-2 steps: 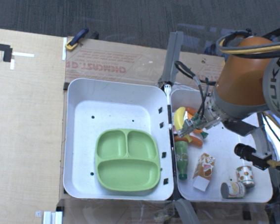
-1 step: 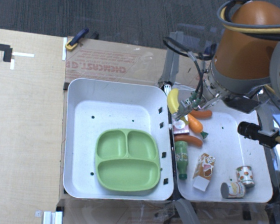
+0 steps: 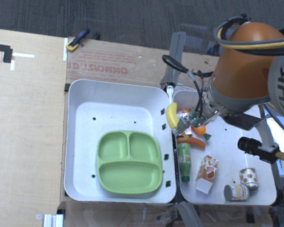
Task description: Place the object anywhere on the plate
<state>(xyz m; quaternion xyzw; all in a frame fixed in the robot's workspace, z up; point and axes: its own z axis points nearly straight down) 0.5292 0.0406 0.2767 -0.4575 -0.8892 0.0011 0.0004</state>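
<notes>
Yellow banana (image 3: 171, 115) upright lengthwise on bin divider, beside green plate (image 3: 129, 162)

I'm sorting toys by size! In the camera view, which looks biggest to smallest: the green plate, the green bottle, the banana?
1. green plate, clearly biggest.
2. green bottle.
3. banana, which looks close to the bottle and is partly hidden, so that order is unsure.

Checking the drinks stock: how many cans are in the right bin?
2. One can stands upright near the bin's right edge; the other can lies tipped over just in front of it. More could be hidden under the arm.
</notes>
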